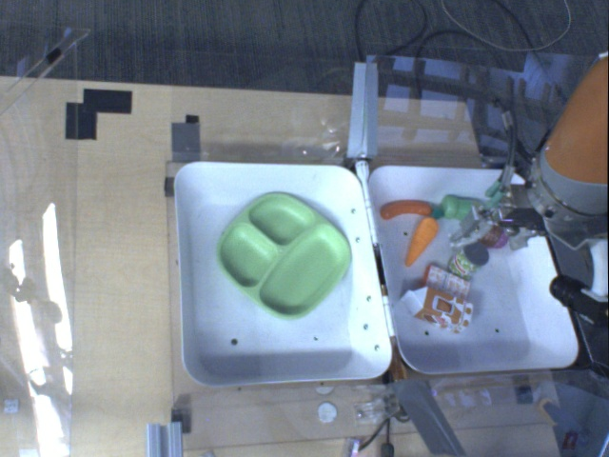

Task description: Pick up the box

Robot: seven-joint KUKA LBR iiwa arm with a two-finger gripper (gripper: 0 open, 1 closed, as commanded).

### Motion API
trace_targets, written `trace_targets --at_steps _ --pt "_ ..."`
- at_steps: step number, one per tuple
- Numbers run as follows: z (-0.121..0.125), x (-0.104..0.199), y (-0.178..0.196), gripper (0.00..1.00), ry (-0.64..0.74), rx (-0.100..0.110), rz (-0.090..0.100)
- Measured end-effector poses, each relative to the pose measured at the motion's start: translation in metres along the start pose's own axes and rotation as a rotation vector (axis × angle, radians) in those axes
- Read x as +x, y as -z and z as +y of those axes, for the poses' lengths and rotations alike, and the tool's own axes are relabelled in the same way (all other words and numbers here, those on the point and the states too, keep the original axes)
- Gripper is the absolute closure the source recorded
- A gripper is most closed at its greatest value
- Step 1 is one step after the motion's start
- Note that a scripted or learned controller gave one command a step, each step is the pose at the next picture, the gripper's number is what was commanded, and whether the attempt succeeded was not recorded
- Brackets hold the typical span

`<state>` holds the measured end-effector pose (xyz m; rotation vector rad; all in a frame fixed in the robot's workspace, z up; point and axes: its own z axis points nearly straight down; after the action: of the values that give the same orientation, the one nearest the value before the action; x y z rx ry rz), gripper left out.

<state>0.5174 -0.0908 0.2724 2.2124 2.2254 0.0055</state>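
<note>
- Bench point(105, 284): a pale wooden surface on which two shallow white bins are set side by side, with black markers seen near its upper left.
- Left bin point(205, 336): occupied by a green divided plate point(284, 253) with three compartments, placed roughly at the bin's centre and turned at an angle.
- Right bin point(519, 336): several small items are gathered in its upper and middle parts.
- Box point(447, 307): a small orange-and-white carton lying flat on the right bin's floor, below the carrot and near the bin's middle; a white flap is seen at its left end. It is well apart from the gripper.
- Carrot point(422, 240): laid at a slant, just below a red-orange sausage-shaped item point(405, 209).
- Green bottle point(463, 205): lying near the bin's upper edge, beside the gripper.
- Arm point(579, 146): entered from the right, its orange band visible above the wrist.
- Gripper point(483, 228): positioned low over the upper part of the right bin, above a small round item point(462, 261); whether its fingers are spread or closed cannot be told, and nothing is seen held between them.
</note>
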Motion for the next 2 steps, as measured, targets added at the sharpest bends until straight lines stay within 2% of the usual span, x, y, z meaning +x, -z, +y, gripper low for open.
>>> trace_targets --at_steps 1,2 --pt "0.022 0.004 -0.129 0.0 -0.129 0.003 0.0" --pt "0.098 -0.014 -0.185 0.0 0.003 -0.004 0.0"
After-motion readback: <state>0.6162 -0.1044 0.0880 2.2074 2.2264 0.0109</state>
